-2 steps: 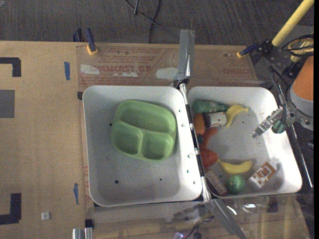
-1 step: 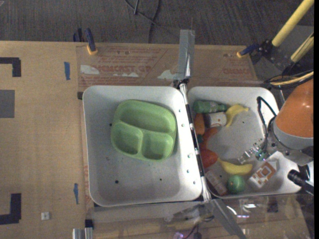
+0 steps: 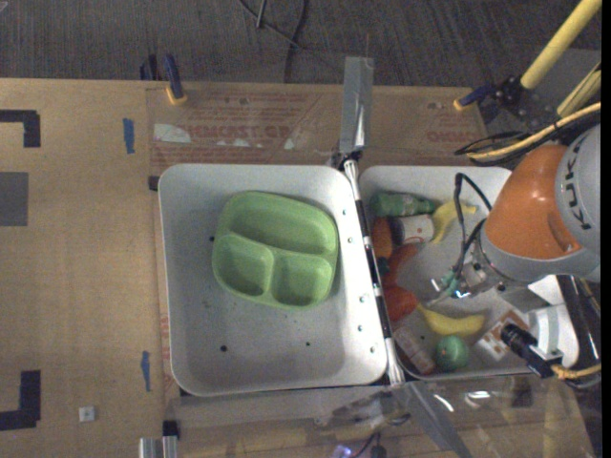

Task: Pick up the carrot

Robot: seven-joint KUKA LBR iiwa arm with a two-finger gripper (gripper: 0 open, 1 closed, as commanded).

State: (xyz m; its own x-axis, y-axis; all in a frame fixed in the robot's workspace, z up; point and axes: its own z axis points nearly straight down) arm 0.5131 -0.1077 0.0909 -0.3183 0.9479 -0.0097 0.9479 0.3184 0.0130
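Plywood-coloured surface (image 3: pixel 76 284) carries two shallow white bins side by side, with dark carpet beyond its far edge and black cables trailing across it. Blue tape strips and black corner markings dot the surface, and faint reddish lettering on a clear sheet behind the bins is too washed out to read. White capitals reading "KU" show on the grey arm (image 3: pixel 584 194), beside its orange band (image 3: pixel 535 213).

Left bin (image 3: pixel 191 351) holds a green three-compartment tray (image 3: pixel 277 248), set toward its far side. Right bin (image 3: pixel 410 181) is crowded: a green bottle (image 3: pixel 401 203) at the far wall, a small can (image 3: pixel 415 228) just beside it, a banana (image 3: pixel 452 322) near the middle, a green round fruit (image 3: pixel 452 352) at the near wall, and red items along the divider. What appears to be the carrot (image 3: pixel 383 238), an orange shape, lies against the divider in the right bin, partly hidden among its neighbours.

End effector (image 3: pixel 456 288) hangs over the middle of the right bin, just above the banana; whether its fingers are parted or closed cannot be told from this angle.
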